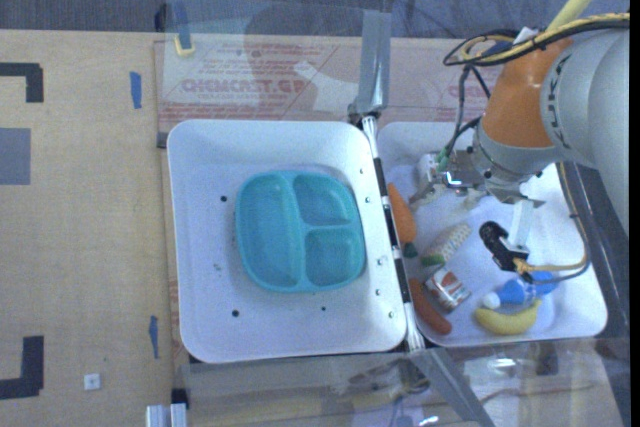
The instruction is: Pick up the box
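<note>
Across the tabletop (80, 245) in the camera view, two white bins sit side by side. Behind them lies a flat cardboard sheet (260, 80) under clear plastic. It carries a faded reddish line of print, too washed out to read with any certainty. Dark letters show on the grey arm (605, 105) just beside its orange band (520, 105); they look like "KU", cut off by the curve of the casing.

The left bin (200, 215) holds a teal divided plate (300, 230).

The box (447, 288) is small, with a pale middle and red at its ends, and it lies tilted on the floor of the right bin (560, 310). Any print on it is too small to read. It sits in the lower left part of that bin, near the wall shared with the left bin. A corn cob (446, 240) lies just above it in the view and a reddish sausage (430, 313) just below it. A carrot (402, 213) lies along the shared wall, and a banana (505, 318) rests to the right of the box.

The gripper (445, 177) is over the upper part of the right bin, well apart from the box, with the corn cob lying between them. Nothing can be seen held in it, and whether it is open or closed cannot be told from this angle.
</note>
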Motion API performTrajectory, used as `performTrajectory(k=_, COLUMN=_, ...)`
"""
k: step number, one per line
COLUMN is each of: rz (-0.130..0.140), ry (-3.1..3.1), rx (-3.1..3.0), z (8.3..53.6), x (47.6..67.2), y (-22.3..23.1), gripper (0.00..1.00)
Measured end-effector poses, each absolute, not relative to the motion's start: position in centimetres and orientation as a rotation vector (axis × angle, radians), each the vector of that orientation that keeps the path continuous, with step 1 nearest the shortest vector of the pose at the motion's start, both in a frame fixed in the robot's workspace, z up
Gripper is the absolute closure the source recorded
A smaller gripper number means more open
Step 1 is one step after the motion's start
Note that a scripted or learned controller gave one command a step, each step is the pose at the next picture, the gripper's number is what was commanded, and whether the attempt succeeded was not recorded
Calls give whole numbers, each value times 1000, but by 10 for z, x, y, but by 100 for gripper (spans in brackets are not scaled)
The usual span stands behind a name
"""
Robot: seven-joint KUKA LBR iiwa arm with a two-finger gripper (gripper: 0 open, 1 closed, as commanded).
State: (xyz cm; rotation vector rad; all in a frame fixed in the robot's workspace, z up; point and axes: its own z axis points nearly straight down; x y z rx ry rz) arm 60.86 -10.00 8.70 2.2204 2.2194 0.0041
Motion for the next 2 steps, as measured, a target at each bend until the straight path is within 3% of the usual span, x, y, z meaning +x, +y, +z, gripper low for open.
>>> performTrajectory(k=1, rz=-23, ry=2263, rx=2205, z=86, x=646, y=-97, gripper=0)
performTrajectory(k=2, rz=-56, ry=2288, rx=2217, z=85, x=657, y=-98, gripper=0)
